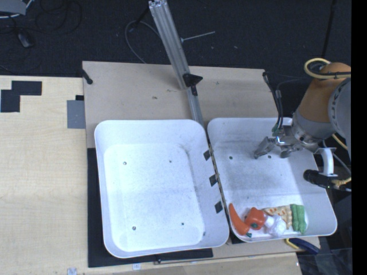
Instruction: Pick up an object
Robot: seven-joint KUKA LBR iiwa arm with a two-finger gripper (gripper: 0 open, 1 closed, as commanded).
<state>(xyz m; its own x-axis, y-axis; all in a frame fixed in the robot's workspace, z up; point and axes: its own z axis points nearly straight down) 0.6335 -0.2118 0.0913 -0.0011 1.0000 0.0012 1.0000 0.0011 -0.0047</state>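
Toys [268, 219] — small, seemingly light plastic food pieces — huddle in the right bin's [269, 133] near corner; the orange one at the edge looks easiest to pinch, the end effector [274, 148] spread above, apart.

Both bins, the left bin [152, 188] and the right bin [269, 176], were white with faint grey speckling. The tabletop [132, 90] was pale tan. At the lower right of the frame lay an orange-red piece [238, 221], a red piece [256, 216], a green piece [298, 217] and a white piece [277, 226]. The arm [321, 105] showed an orange band over grey.
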